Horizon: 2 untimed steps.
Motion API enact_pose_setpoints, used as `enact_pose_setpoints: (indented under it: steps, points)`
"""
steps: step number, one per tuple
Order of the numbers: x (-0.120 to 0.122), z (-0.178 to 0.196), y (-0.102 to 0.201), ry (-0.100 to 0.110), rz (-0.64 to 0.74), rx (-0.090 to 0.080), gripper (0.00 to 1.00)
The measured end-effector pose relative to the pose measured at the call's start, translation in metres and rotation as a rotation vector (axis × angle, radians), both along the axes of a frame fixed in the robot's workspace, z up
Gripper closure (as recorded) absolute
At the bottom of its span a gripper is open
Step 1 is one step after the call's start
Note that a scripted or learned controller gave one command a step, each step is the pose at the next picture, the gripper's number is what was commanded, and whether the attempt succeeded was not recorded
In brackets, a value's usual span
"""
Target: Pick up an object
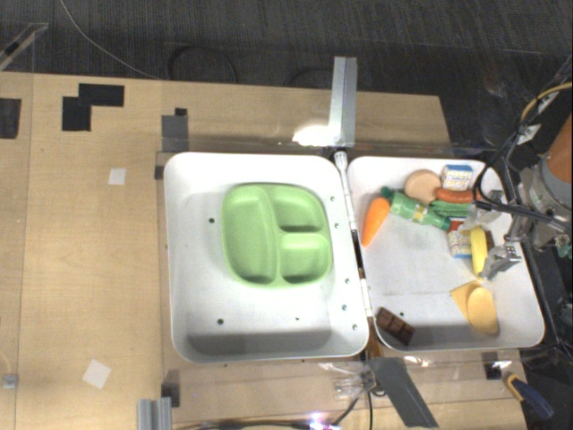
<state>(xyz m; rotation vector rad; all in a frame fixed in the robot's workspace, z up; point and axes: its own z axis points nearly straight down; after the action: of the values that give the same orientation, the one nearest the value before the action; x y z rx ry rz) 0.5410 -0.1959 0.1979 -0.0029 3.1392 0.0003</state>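
A light wooden bench (81, 267) stands on a dark carpeted floor and carries two shallow white bins side by side, with black patches near its far left corner. The left bin (192, 321) holds a green divided plate (274, 234) near its middle. In the right bin (403, 276), an orange carrot (374, 219) lies by the left wall, tip toward the near edge. Beside it a green bottle (417, 210) lies on its side, touching a tan round piece (422, 185) and a small blue-and-white carton (457, 178) at the far edge; its label is too small to read. A yellow banana (479, 250) lies near the right wall, a yellow wedge (478, 305) sits toward the near right corner, and a brown chocolate bar (394, 326) rests at the near left corner. The gripper (502, 260) hovers just right of the banana, grasping nothing; whether its jaws are apart is unclear.
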Motion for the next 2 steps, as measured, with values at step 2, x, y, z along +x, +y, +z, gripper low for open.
enact_pose_setpoints:
  steps: [2]
  points:
    - [-0.018,-0.108,0.002,-0.014,0.25,-0.006,0.0]
